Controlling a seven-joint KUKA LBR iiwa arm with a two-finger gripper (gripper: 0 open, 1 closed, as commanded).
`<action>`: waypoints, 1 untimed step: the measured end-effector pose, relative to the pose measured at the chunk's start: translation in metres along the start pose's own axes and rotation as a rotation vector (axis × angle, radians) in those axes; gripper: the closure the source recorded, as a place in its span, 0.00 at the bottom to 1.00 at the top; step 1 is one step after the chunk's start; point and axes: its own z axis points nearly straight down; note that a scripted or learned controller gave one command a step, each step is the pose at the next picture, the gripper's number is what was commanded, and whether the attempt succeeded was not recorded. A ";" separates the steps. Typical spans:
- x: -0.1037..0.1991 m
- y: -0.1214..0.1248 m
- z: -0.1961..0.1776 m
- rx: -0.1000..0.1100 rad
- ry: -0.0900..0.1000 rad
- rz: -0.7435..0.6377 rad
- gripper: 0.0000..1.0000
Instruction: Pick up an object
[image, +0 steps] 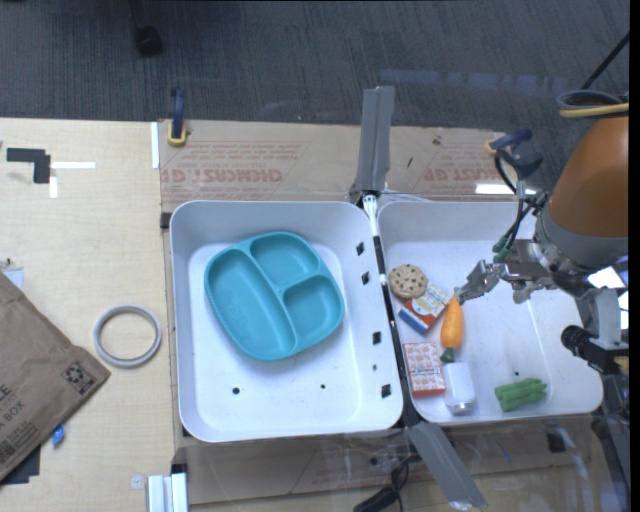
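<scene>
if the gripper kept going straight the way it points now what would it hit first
Most likely the orange carrot. The gripper points left and down in the right bin, and the carrot's upper end lies just beyond it. Depth is unclear from this one view, so it might pass above it.

Red print reading "CHEMCAST GP" — upside down — runs along the cardboard sheet at 12 o'clock; "BOX" shows on the brown carton at 8 o'clock.

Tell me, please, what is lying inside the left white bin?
Inside the left bin lies one blue divided plate with three compartments, nothing visible in them. The bin floor beneath the plate is covered, so anything under it cannot be seen.
</scene>
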 end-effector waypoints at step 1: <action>0.006 0.012 0.100 -0.010 -0.001 0.050 0.00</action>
